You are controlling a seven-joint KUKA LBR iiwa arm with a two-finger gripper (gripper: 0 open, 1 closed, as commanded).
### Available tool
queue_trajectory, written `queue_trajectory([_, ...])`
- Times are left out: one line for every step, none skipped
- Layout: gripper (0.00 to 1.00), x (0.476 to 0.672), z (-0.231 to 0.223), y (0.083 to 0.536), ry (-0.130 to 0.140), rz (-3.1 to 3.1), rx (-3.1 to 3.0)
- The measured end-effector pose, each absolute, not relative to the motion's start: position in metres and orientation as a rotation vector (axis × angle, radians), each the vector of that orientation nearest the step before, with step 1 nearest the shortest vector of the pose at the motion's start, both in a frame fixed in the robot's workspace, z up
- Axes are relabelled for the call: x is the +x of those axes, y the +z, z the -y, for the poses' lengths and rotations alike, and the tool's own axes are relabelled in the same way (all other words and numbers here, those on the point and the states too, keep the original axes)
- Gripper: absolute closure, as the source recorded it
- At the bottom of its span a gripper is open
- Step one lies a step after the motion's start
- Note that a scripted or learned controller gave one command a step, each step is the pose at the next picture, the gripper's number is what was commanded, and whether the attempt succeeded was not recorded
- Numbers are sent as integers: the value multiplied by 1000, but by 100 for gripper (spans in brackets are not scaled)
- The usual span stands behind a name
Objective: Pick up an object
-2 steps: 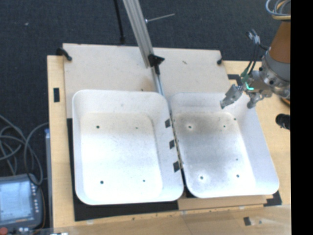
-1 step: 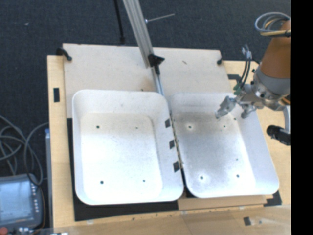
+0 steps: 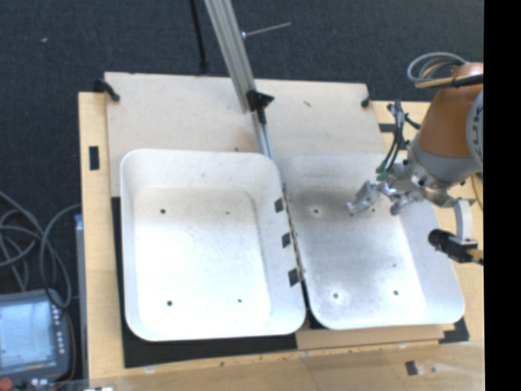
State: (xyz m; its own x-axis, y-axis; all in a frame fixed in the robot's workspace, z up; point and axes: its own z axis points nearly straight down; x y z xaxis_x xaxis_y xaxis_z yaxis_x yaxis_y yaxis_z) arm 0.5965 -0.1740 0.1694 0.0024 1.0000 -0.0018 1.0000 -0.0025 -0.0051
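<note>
Reaching in from the right, the arm (image 3: 444, 133) hangs its gripper (image 3: 364, 199) over the right bin (image 3: 423, 300).

The gripper sits above the upper middle of the right bin's speckled floor, pointing left toward the divider between the two bins. Whether the fingers are parted or closed cannot be told at this size, and nothing can be made out between them. No object to pick up can be distinguished on either bin floor; small dark dots mark both. The left bin (image 3: 134, 243) lies just beside the right one on the desk (image 3: 94, 218). A slanted metal rail (image 3: 232, 43) rises behind the bins.
</note>
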Motion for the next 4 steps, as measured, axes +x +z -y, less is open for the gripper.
queue_trajectory([0,591,170,124,6,2217,-2225])
queue_trajectory([100,593,170,138,-6,2213,-2233])
queue_trajectory([100,595,179,199,-6,2218,-2235])
queue_trajectory([100,599,180,243,-5,2230,-2221])
